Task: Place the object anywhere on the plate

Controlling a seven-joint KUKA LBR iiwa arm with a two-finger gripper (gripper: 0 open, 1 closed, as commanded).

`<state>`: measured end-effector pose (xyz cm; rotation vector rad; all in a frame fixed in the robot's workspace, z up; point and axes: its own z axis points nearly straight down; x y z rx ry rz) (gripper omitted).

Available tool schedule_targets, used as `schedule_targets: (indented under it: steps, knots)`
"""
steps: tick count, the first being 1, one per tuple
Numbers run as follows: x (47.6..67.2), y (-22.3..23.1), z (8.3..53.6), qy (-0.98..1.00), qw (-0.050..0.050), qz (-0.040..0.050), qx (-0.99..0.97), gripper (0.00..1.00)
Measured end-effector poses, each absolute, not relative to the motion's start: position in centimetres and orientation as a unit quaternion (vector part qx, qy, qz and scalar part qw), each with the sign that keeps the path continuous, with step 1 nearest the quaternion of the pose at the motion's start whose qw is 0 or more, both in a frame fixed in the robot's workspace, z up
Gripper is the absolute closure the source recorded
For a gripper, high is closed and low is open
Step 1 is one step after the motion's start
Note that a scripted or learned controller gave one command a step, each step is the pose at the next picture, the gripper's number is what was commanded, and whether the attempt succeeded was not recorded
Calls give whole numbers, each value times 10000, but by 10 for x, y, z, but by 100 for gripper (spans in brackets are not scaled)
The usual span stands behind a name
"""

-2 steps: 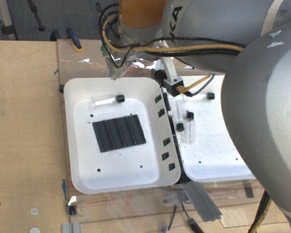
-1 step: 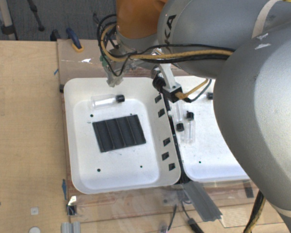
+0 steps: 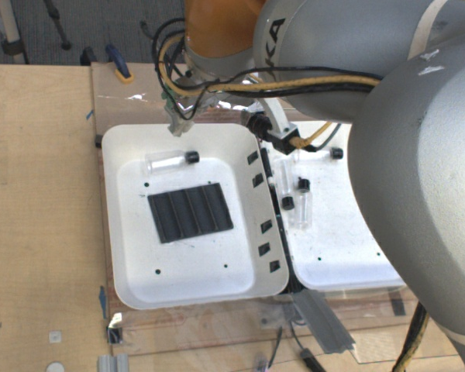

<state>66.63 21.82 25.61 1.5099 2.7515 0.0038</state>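
Two-finger gripper hangs over the far edge of the left shallow white bin, its thin tips close together; whether they are parted or closed, cannot tell. Nothing visible between them. Grey arm with orange band looms above, cables looping below the wrist.

Just beyond the tips toward the near side, a clear plastic tube with a black cap lies flat on the left bin floor by the far edge, apart from the gripper. Near it, toward the bin's centre, a black ribbed rectangular plate lies slightly skewed.

Right shallow white bin holds more clear capped tubes along its left edge.
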Motion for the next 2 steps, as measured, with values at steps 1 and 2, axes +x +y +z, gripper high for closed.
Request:
schedule_targets:
  steps: [1,2]
  knots:
    - [667,216,312,8945,25,19,4470,100]
    - [668,217,323,8946,45,38,4469,100]
